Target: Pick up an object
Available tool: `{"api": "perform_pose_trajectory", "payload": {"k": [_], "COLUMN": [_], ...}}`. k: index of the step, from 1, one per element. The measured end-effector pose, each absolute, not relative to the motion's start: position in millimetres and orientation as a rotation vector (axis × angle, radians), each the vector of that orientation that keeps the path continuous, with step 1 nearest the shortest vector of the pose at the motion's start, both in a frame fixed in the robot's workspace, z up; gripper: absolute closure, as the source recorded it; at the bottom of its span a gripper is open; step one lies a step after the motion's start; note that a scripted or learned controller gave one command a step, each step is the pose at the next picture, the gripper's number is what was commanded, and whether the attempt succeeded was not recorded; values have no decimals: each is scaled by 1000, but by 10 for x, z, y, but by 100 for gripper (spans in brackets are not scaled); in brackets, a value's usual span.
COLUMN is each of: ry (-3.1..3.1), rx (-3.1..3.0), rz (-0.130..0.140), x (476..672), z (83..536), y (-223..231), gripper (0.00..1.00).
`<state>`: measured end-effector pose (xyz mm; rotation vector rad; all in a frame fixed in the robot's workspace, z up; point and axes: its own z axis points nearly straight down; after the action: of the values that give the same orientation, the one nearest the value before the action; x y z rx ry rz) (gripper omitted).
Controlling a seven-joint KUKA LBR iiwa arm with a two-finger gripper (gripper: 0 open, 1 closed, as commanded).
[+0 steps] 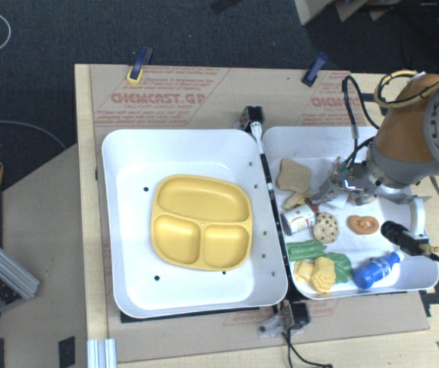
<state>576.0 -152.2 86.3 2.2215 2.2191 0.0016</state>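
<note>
- Nearest the camera, along the right bin's [434, 278] front edge, lie a blue bottle [374, 270], a green piece [319, 252] and some yellow toy food [317, 274] — all loose, touching or just beside one another.
- A little farther in sit a speckled cookie [326, 226], a small white cup [298, 220] and a brown pretzel-like ring [364, 224], with a tan slice [295, 175] behind them.
- The gripper [341, 181] hovers low over the middle of this bin, between the tan slice and the ring; the wrist hides its tips, so I cannot tell how wide the claw stands — and nothing shows between them.
- The left bin [120, 205] holds a yellow divided plate [201, 222], well apart from the arm.
- Judged step: the approach, with no grasp made yet. Next, the claw must settle on one piece — cookie or cup look closest — descend squarely, close, then lift clear of its neighbours.
</note>
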Motion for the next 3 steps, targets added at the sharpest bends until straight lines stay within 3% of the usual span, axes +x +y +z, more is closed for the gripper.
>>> {"api": "perform_pose_trajectory", "payload": {"k": [1, 3], "ry": [2220, 2215], "rx": [2223, 2215], "rz": [0, 6], "x": [5750, 5813], "z": [956, 2213], "y": [-1517, -1629], "gripper": [100, 100]}}
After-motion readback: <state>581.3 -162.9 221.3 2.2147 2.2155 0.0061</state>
